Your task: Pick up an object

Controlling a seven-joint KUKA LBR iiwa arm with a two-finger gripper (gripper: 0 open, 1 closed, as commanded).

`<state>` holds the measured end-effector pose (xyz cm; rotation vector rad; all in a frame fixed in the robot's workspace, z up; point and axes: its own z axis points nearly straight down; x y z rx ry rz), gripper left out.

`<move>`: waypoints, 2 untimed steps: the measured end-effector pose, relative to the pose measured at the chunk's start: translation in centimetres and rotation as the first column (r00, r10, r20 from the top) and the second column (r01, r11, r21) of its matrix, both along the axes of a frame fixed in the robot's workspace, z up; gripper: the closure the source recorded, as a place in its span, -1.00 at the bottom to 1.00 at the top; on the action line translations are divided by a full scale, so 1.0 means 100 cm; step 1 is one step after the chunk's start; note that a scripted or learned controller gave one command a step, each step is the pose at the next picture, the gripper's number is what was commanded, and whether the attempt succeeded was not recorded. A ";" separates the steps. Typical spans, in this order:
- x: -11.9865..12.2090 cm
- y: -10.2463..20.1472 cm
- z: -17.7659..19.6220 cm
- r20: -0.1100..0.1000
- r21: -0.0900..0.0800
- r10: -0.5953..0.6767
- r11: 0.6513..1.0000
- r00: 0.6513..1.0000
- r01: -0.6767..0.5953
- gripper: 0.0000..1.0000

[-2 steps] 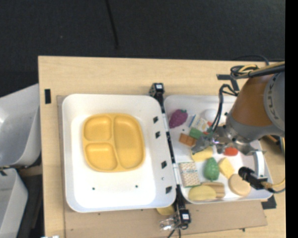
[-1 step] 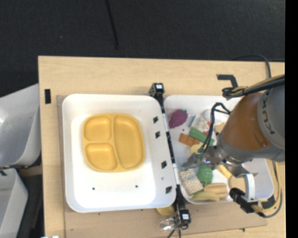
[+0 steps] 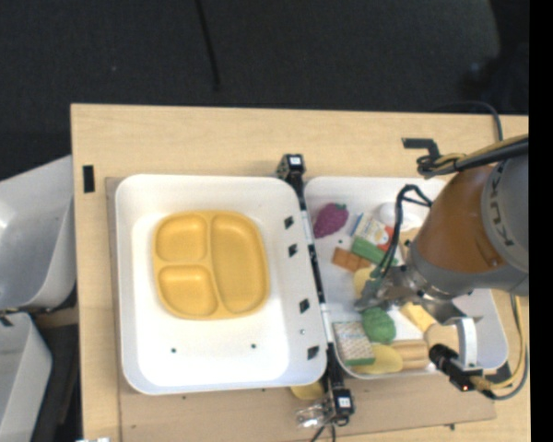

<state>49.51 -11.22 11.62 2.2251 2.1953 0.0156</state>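
The right bin point(image 3: 324, 195) holds a heap of small things: a purple bunch of grapes point(image 3: 330, 218), an orange block point(image 3: 347, 259), a green stick point(image 3: 367, 250), a round green piece point(image 3: 380, 325), a yellow piece point(image 3: 384, 361), a pale wooden rod point(image 3: 407, 347) and a printed card point(image 3: 353, 343). My gripper point(image 3: 370, 294) hangs low over the middle of this heap, just above the round green piece and below the orange block. The arm's orange band and grey wrist cover the bin's right half.
The left bin point(image 3: 138, 339) carries a yellow divided plate point(image 3: 210, 263) with three compartments. Black clips line the divider between the bins. A small yellow object point(image 3: 306, 392) lies on the bench just below the bins. Cables run along the right side.
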 end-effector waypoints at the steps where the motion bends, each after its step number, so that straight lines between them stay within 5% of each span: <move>1: 0.026 0.074 0.090 -0.007 0.006 0.024 1.000 1.000 -0.024 1.00; 2: 0.018 0.144 0.160 -0.009 0.007 0.024 1.000 1.000 -0.024 1.00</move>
